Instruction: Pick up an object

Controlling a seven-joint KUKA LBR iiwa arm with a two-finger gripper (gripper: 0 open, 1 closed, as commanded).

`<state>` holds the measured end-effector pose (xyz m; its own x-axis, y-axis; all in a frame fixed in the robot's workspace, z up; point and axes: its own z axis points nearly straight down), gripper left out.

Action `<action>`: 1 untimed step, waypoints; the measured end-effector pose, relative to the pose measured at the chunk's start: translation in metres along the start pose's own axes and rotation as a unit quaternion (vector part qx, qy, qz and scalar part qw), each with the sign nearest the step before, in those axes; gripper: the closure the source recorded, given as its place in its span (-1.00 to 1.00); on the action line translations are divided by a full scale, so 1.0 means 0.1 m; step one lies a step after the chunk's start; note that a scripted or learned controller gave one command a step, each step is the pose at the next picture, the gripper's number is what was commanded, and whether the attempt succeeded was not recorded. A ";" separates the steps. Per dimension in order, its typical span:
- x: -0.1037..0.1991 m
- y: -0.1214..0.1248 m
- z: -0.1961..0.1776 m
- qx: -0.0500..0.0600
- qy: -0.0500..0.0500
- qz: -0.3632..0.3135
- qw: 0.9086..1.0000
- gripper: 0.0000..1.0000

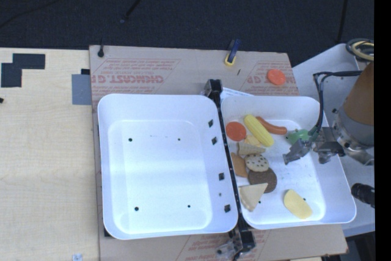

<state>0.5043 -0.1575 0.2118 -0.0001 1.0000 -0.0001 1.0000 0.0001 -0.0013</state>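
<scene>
While the arm (365, 108) reached in from the right edge, the gripper (295, 154) sat low over the right bin (333, 205), in the bare stretch just right of the toy food pile. One grey finger pointed down-left toward the pile; whether the fingers were spread or pressed together could not be told from this angle. Nothing was visibly held between them.

Candidate objects all lay in the right bin. A yellow corn cob (258, 130) lay across a sausage (273, 126), with a red tomato slice (236, 131) to their left. Below these: a chocolate-chip cookie (256, 162), a dark brown round piece (263, 180), a pale wedge (252, 195). A yellow lemon-like piece (297, 204) lay apart from the rest, near the front right corner. A small green item (299, 135) sat just beside the gripper, upper side. The left bin (107, 168) held none of these. An orange disc (276, 77) rested on the cardboard behind the bins.

Judged step: approach or descent, grasp not yet made. The next move would call for choosing one target. The lone yellow piece looked the easiest, with clear space around it; the stacked pile risked a slipped or double grab. The tool would then need to centre over the target, lower, close and lift.
</scene>
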 end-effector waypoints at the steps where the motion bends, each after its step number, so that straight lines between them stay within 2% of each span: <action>1: 0.51 0.22 1.11 0.003 0.002 -0.002 1.000 -1.00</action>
<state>0.5264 -0.1061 0.1006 -0.0033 1.0000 0.0039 1.0000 0.0033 -0.0072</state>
